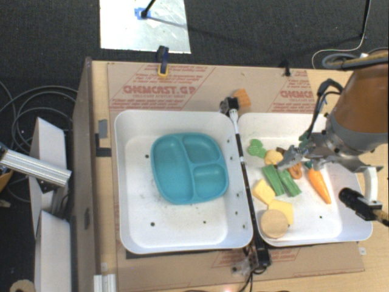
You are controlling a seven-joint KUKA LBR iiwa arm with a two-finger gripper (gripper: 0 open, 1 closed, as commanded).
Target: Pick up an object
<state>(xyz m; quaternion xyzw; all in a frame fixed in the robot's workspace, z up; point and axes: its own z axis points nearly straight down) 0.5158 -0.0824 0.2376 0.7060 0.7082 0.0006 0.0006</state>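
The end effector [296,157] hangs low in the right bin [346,224], right by the orange carrot [318,185] and green sticks [281,180]. I cannot tell how it is set. A smooth blue plate [188,167] with three parts lies in the left bin [137,181].

Two white bins [140,224], one blue divided plate [188,168], one carrot [319,185], one round cracker [274,223].

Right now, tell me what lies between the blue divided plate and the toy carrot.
In the camera view, between the blue divided plate and toy carrot lie the bins' rims and green sticks.
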